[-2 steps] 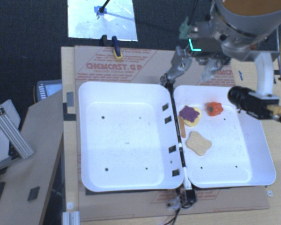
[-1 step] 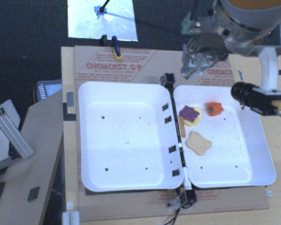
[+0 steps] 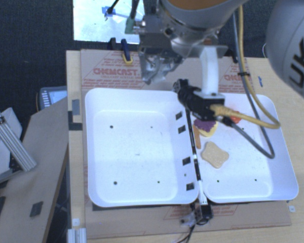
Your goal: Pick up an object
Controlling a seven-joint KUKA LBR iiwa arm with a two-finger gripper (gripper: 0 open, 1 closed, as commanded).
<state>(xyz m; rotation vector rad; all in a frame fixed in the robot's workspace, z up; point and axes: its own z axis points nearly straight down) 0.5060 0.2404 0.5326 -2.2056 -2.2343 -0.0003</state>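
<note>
My gripper (image 3: pixel 155 70) hangs under the grey wrist, over the cardboard just behind the back rim of the left bin (image 3: pixel 99 97). I see nothing held in it. In the right bin (image 3: pixel 273 176) lie a tan toast-shaped piece (image 3: pixel 215 154), a purple piece (image 3: pixel 207 128) and a thin tan stick (image 3: pixel 197 139). An orange piece (image 3: pixel 234 118) is partly hidden by the yellow cable. All these objects sit near the divider, to the right of and nearer than the gripper.
A black cable fitting (image 3: pixel 194 99) with yellow cable (image 3: pixel 253 120) and grey cable hangs over the right bin's back left corner. A white post (image 3: pixel 209 75) stands behind it. A blue and yellow clamp (image 3: pixel 125 52) grips the cardboard's back edge.
</note>
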